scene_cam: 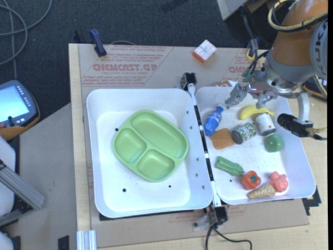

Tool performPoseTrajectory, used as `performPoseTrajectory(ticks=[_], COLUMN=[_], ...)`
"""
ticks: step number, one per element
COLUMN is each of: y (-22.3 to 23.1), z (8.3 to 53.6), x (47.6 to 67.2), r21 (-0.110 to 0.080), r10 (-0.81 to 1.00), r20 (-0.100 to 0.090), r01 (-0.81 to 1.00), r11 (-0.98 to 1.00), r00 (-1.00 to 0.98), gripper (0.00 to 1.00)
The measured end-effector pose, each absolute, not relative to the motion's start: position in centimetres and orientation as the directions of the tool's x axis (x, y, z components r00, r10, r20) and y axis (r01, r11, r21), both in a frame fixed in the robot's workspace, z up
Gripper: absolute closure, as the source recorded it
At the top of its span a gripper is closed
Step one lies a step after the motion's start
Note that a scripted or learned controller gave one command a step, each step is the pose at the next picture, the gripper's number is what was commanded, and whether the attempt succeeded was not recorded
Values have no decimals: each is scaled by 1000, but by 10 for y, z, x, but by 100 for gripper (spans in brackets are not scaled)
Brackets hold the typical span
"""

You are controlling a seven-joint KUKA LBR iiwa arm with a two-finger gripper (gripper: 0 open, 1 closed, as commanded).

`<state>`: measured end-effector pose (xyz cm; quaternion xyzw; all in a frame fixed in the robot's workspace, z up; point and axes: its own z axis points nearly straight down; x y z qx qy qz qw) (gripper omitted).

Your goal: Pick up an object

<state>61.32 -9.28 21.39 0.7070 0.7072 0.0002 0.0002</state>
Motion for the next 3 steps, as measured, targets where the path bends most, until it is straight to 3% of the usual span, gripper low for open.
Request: performPoseTrajectory(ticks=[1, 2, 3], y=[-113, -125, -123], z=[108, 84, 96], x=[616, 604, 606], r21=[6, -2, 3], r10=[1000, 1000, 1000], r20=[-7, -1, 0], r01=[1000, 1000, 1000], r11=[-3, -2, -1], r00=[3, 2, 1], gripper=[0, 0, 100])
